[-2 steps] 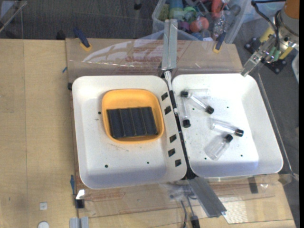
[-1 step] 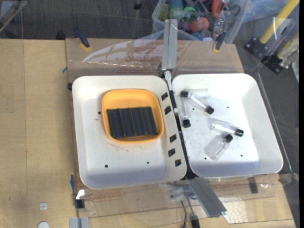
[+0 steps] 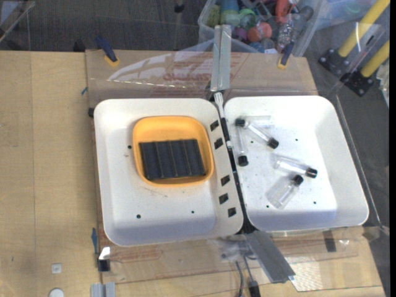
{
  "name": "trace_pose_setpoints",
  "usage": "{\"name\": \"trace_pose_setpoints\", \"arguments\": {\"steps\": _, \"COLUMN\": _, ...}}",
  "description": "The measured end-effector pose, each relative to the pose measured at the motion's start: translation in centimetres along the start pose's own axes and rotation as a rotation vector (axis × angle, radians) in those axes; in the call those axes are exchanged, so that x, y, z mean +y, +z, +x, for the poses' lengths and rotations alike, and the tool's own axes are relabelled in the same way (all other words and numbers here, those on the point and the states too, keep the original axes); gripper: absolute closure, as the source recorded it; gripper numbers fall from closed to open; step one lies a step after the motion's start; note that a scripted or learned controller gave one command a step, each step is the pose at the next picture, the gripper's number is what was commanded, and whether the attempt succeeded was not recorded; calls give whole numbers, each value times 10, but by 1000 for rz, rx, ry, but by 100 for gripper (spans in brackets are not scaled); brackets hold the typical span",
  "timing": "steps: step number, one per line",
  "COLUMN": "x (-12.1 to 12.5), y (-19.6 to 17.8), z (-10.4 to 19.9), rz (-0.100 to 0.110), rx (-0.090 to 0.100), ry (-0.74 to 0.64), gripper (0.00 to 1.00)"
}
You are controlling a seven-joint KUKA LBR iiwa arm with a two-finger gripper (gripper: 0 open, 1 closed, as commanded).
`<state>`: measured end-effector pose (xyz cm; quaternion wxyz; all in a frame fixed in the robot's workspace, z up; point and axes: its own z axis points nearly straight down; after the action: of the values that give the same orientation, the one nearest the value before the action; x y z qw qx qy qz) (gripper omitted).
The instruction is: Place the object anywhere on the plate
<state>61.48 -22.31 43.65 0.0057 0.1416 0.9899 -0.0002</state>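
Gripper: how far open it stands, and whether it carries anything, cannot be told from the camera view. Task objects: four clear vials with black caps (image 3: 296,166) lie loose in the right bin (image 3: 322,113), none on the plate. Two sit near the dividing wall, two nearer the middle, the lowest one (image 3: 283,191) well apart from the others. Judgement: the pick is not yet begun, so the step in hand is the approach and grasp. The lowest vial offers the most open room around it; the pair by the divider (image 3: 224,166) crowd that raised edge and each other. The orange plate (image 3: 141,133) rests in the left bin (image 3: 111,184), and a black ribbed insert (image 3: 172,158) covers most of its floor. The carry must clear the divider, and a round vial may roll on those ribs
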Motion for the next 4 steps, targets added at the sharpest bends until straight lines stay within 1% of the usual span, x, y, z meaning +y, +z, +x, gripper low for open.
{"name": "trace_pose_setpoints", "arguments": {"steps": 1, "x": -5, "y": 0, "z": 19, "rz": -2, "rx": 7, "ry": -320, "gripper": 100}}
{"name": "trace_pose_setpoints", "arguments": {"steps": 2, "x": -9, "y": 0, "z": 33, "rz": -4, "rx": 6, "ry": -721, "gripper": 100}}
{"name": "trace_pose_setpoints", "arguments": {"steps": 3, "x": -14, "y": -1, "z": 53, "rz": -6, "rx": 7, "ry": -933, "gripper": 100}}
{"name": "trace_pose_setpoints", "arguments": {"steps": 4, "x": -14, "y": -12, "z": 50, "rz": -5, "rx": -4, "ry": -928, "gripper": 100}}
